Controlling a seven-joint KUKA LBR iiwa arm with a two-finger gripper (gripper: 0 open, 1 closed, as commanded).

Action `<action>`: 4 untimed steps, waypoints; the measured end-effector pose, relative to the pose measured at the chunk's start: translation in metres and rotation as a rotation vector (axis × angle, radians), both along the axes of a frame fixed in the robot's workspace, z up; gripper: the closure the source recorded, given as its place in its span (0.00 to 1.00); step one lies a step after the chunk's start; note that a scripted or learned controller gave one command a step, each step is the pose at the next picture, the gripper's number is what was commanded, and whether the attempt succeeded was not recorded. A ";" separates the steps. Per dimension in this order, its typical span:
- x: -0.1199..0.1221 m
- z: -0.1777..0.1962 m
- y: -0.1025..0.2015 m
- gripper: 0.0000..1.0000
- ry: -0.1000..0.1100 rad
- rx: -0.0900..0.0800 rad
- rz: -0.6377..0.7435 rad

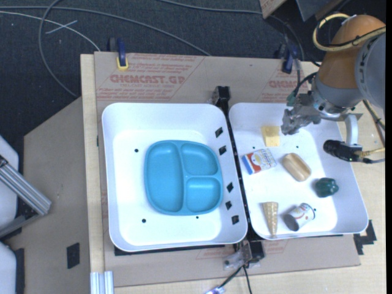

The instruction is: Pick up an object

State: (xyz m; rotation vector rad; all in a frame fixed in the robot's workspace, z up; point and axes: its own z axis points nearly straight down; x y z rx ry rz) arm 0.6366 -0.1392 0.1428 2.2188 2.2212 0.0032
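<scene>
My gripper [290,125] hangs over the back of the right bin [349,219], just right of a small yellow block [271,135]. Whether it touches the block is not clear. In the same bin lie a red, white and blue packet [259,161], a tan bread-like roll [296,166], a dark green object [326,187], a waffle cone [271,217] and a small can [299,215]. Nothing shows between the fingers.
The left bin [122,133] holds a blue divided plate [182,177]. A row of black clips [223,164] runs along the seam between the bins. Clamps sit at the board's back edge, and cables lie on the dark floor behind.
</scene>
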 end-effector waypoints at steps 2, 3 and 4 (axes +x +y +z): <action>0.002 0.088 -0.009 1.00 -0.001 0.000 0.000; -0.004 0.093 0.046 1.00 0.005 0.003 0.004; -0.002 0.098 0.092 1.00 0.003 0.001 0.002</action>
